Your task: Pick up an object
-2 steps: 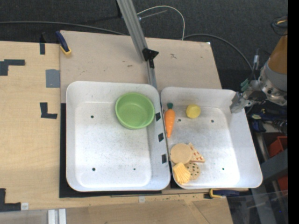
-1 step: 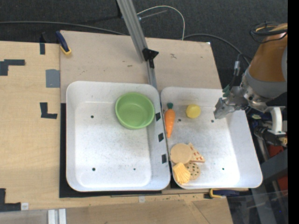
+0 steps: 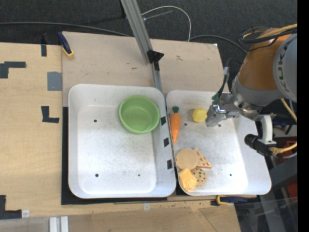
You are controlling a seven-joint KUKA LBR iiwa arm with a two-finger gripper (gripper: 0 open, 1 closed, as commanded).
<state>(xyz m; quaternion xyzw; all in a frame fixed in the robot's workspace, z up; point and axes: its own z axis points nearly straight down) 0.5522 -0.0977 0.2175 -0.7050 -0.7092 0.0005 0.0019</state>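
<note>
The gripper (image 3: 216, 116) hangs right of centre, just beside the lemon (image 3: 199, 115) in the right bin (image 3: 251, 180). Its state I cannot tell. The round lemon could roll away if nudged.

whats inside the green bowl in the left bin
The green bowl shows a bare green inside with nothing in it. The floor of the left bin beneath the bowl is covered.

Two white bins: left bin (image 3: 82, 144), right bin (image 3: 241, 168). One green bowl (image 3: 139, 113). One carrot (image 3: 175, 124). One yellow ball (image 3: 199, 115). One cluster of biscuit-like toy foods (image 3: 192, 168), exact count unclear. One gripper (image 3: 215, 116).
</note>
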